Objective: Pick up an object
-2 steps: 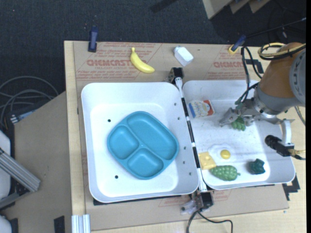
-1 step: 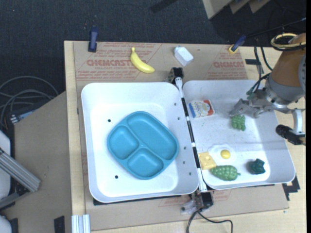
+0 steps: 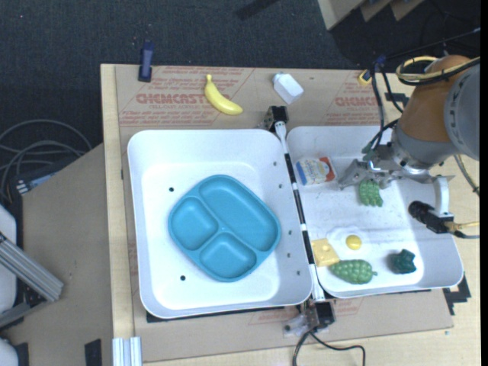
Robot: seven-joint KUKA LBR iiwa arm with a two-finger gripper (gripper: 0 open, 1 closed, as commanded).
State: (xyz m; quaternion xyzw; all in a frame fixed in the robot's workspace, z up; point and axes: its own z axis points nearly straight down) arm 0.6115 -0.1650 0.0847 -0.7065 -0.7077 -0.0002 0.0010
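Observation:
My gripper [image 3: 368, 175] is low over the upper middle of the right bin [image 3: 450, 269]. A small green bumpy piece [image 3: 371, 194] lies right under it, touching or nearly touching its tip. Just left of the gripper lies a white, red and blue packet [image 3: 314, 170]. Along the bin's near side lie a small yellow ball [image 3: 353, 242], a yellow wedge [image 3: 324, 252], a light green bunch [image 3: 352, 271] and a dark green broccoli-like piece [image 3: 403, 262].
The left bin [image 3: 152, 166] holds a blue divided plate [image 3: 222, 226]. On the bench behind the bins lie a yellow banana [image 3: 221, 97], a white block [image 3: 288, 88] and a small blue object [image 3: 146, 61].

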